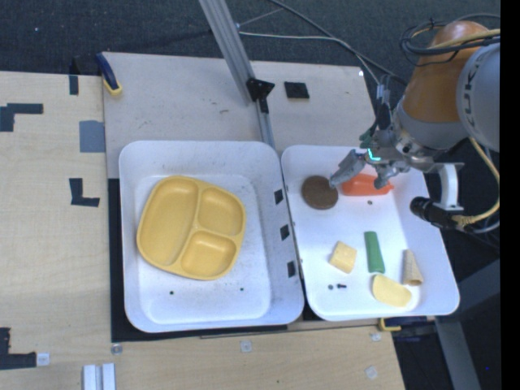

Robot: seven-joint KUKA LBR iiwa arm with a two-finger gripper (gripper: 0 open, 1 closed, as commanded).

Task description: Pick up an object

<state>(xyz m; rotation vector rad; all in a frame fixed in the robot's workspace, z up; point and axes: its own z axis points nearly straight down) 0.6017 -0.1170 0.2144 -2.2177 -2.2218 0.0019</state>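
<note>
We find the gripper [367, 171] low over the far end of the right bin [431, 299], fingers spread, nothing between them. One finger [348, 169] reaches toward the brown disc [320, 192], which lies just beside and below-left of the fingertips. The orange piece [361, 187] sits directly under the other finger, partly hidden by it.

We judge the step as closing in on a pick, the target either the disc or the orange piece; we cannot tell which.

- To do it well, we centre the fingers on one item only, not straddling both.
- Descend straight, then close once the item sits between the fingers.
- The disc looks flat and low; a shallow grasp may slip off it.

Further toward us from the gripper lie the cheese cube [343, 257], green stick [373, 251], cone [412, 267] and yellow wedge [392, 291], well apart. The yellow plate [192, 227] sits in the left bin [138, 299].
</note>
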